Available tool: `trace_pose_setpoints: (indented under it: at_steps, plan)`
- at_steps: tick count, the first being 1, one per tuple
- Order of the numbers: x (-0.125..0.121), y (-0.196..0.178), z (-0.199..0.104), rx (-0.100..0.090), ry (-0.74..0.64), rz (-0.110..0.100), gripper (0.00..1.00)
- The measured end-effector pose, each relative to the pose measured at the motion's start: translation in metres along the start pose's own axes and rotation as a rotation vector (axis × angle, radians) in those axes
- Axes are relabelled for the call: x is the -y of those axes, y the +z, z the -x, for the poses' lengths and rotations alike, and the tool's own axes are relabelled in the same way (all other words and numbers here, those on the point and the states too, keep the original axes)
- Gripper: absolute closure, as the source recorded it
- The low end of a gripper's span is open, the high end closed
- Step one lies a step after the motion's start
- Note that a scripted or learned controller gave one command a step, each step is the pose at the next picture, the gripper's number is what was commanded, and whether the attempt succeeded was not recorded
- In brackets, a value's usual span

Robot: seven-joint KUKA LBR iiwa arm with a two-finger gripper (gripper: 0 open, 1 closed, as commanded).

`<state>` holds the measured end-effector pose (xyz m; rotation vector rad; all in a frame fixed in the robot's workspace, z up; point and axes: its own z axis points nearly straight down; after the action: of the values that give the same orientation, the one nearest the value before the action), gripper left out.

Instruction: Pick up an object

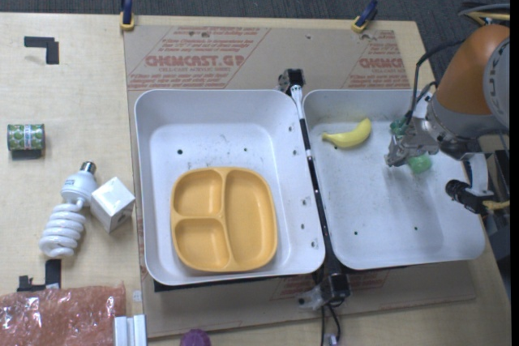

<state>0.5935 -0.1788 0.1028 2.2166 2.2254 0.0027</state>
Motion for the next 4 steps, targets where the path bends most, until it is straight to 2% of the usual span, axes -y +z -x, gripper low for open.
trace_pose_setpoints:
  at_steps: [1,2,3,4]
  plan:
    - [-0.001,0.0,-0.002,-0.003,-0.001,0.001,0.0]
    - [0.03,0.01,-0.042,0.001,0.004,-0.002,0.0]
    - [0.096,0.01,-0.082,0.001,0.006,-0.002,0.0]
    - [0.094,0.001,-0.081,0.002,0.008,0.001,1.0]
